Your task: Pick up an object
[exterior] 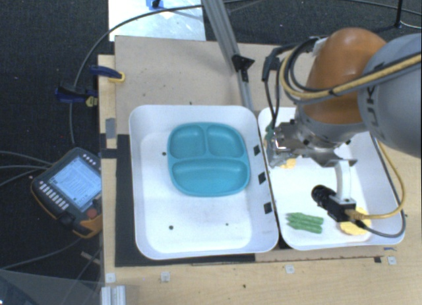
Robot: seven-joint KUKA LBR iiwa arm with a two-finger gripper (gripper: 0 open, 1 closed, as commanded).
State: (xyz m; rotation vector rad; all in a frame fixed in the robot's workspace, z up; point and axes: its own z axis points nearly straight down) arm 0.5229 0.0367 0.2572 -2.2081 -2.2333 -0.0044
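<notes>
The arm (369, 86) is seen reaching in from the right, its orange band bulging above the wrist, with the wrist bent down over the upper left part of the right bin (382, 165). The gripper (282, 147) is placed low near that bin's left wall, close to a small yellow object (289, 163) just below it. Whether the jaws are apart or together cannot be told.

A green bean-pod toy (304, 222) is found near the right bin's front edge, with a yellow piece (353, 228) to its right. A teal divided plate (209, 159) is laid in the left bin (151, 231). No legible writing can be made out.
</notes>
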